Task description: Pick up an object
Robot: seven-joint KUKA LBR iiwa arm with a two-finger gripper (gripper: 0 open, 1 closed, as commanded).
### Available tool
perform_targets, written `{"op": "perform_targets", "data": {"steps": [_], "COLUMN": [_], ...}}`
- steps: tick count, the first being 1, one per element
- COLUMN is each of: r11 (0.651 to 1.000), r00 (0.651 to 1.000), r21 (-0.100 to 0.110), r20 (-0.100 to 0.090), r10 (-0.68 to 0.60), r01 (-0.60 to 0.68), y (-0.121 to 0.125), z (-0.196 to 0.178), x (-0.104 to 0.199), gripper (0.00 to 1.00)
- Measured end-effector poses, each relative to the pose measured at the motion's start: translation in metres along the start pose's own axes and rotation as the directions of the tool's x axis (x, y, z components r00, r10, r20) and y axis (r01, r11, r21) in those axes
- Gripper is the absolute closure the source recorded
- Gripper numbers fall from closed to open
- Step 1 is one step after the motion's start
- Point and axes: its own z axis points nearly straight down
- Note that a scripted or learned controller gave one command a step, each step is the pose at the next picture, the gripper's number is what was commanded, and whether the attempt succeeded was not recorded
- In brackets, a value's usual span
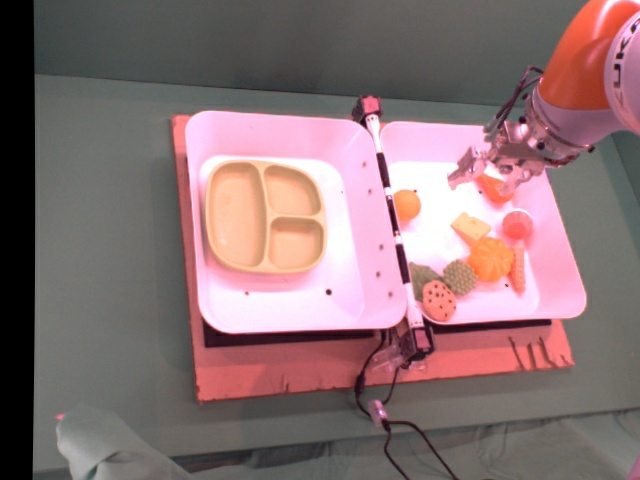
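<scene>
Item 1, far left: green desk [110, 268], carrying a flat reddish-brown board [300, 373] on which both bins sit.

Item 2: left shallow white bin [290, 313], holding a pale yellow-green plastic tray with three compartments [265, 215]. We count nothing else in this bin.

Item 3: black-and-white divider strip [391, 223] between the bins, a cable trailing off its near end.

Item 4: right shallow white bin [555, 288], with the candidate objects, left to right:
- small round orange ball [406, 204], alone near the divider;
- dark green flat piece [421, 275] and red-orange spotted round piece [438, 300], touching, at the near edge;
- green textured lump [460, 276], just beside an orange pumpkin-shaped toy [491, 259];
- yellow wedge-shaped block [470, 227], above the pumpkin toy;
- slim orange carrot-like stick [518, 267], touching the pumpkin toy's right side;
- red-pink round fruit [516, 225], above the stick;
- small orange-red piece [494, 189], towards the far side, directly under the end effector.

Item 5: grey end effector [490, 173] on the grey arm with orange band [590, 53], low over the far right of the bin. Its metal fingers [466, 169] appear spread, straddling the orange-red piece; we cannot tell whether they touch it, and nothing is plainly pinched.

Step in hand, as we judge it: the descent onto the orange-red piece, grasp not yet made. The next move calls for closing squarely on that piece, then lifting straight up, clear of the red-pink fruit nearby.
</scene>
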Motion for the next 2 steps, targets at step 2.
{"op": "perform_targets", "data": {"steps": [2], "r11": [1.0], "r00": [1.0], "r21": [0.005], "r20": [-0.001], "r10": [0.0], "r01": [0.0], "y": [-0.001], "z": [0.092], "x": [0.006], "gripper": [0.0]}}
